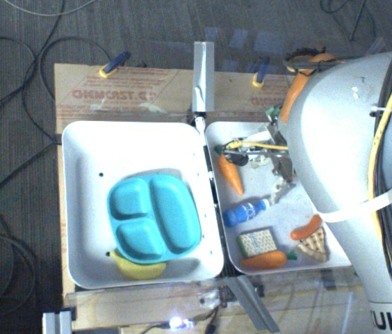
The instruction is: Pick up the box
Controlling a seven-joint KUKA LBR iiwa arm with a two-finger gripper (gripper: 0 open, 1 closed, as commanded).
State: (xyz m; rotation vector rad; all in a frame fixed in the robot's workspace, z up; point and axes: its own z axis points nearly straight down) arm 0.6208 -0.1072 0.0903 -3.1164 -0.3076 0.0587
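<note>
- Bins sit side by side on a wooden bench; the left bin is the larger in view, the right bin lies partly under the arm.
- Box, small with a patterned top, lies near the front of the right bin; it is apart from the gripper, and just beside its near edge lies an orange carrot.
- Right of the box: a red sausage-like piece and a waffle-patterned wedge, close together.
- Blue bottle lies on its side just beyond the box, toward the bin's left wall; a second carrot lies tilted farther back.
- Gripper hangs over the far part of the right bin, well short of the box; whether its fingers are apart or together I cannot tell; nothing is seen between them.
- Grey arm covers the right side of the right bin; an orange band shows at its far end.
- Left bin holds a blue divided tray; a yellow banana pokes out from under the tray's near edge.
</note>
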